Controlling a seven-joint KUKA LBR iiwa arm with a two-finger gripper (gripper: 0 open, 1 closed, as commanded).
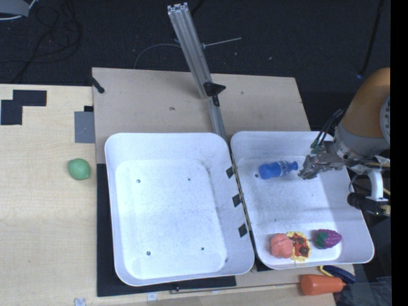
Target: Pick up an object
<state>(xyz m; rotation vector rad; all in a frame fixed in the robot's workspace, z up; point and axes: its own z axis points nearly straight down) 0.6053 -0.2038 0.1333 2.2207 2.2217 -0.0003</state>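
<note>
A blue bottle-shaped object (276,169) lies on its side in the upper part of the right bin (287,203). My gripper (310,172) hangs low just to its right, close to the bottle's narrow end; nothing shows between its fingers. At the bin's near edge lie a pink-orange toy (279,245), a yellow and red piece (299,245) beside it, and a purple grape-like toy (326,238).
The left bin (167,206) stands beside the right one, joined by black clips (236,199). A green ball (79,169) rests on the bench to the far left. An orange item (320,284) lies outside the right bin's front edge. A metal rail (195,50) rises behind the bins.
</note>
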